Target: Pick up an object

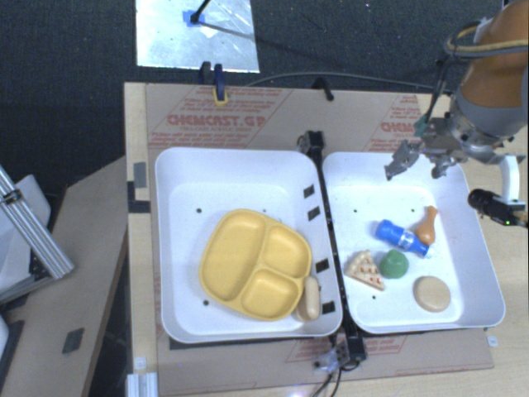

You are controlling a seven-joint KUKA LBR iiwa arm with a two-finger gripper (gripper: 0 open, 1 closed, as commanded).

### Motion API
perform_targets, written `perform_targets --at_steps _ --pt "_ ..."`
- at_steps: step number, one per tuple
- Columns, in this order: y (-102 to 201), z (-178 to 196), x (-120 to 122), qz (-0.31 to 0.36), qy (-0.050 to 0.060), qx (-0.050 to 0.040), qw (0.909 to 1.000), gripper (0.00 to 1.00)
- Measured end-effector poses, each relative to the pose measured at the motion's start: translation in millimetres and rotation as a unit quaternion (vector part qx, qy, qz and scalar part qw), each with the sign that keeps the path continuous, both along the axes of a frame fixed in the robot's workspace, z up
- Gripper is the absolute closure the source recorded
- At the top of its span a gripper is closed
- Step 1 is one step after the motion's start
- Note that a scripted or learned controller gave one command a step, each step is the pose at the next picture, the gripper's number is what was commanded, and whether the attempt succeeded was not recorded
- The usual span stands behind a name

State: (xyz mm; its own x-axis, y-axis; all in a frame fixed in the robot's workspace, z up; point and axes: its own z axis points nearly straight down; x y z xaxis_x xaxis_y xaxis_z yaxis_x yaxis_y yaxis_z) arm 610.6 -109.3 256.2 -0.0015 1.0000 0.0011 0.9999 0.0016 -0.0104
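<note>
The right bin (pixel 463 213) holds a blue bottle (pixel 402 237), an orange drumstick-shaped toy (pixel 427 225), a green round piece (pixel 394 264), a pizza slice (pixel 364 270) and a tan round cookie (pixel 431 294). My gripper (pixel 420 163) hangs over the far edge of the right bin, its two dark fingers spread apart with nothing between them. It stands above and behind the blue bottle, well apart from all the objects.
The left bin (pixel 190 180) holds a yellow divided plate (pixel 254 264) with a tan oblong piece (pixel 310 298) at its right rim. A black divider with clips (pixel 325 222) runs between the bins. A shiny sheet (pixel 197 23) lies behind the bench.
</note>
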Motion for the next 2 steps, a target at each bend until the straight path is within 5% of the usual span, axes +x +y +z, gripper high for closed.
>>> perform_targets --at_steps 1,2 --pt "0 7 2 0.001 -0.006 -0.0005 1.0000 0.00" --pt "-9 -48 -2 0.000 -0.004 -0.0006 1.0000 0.00"
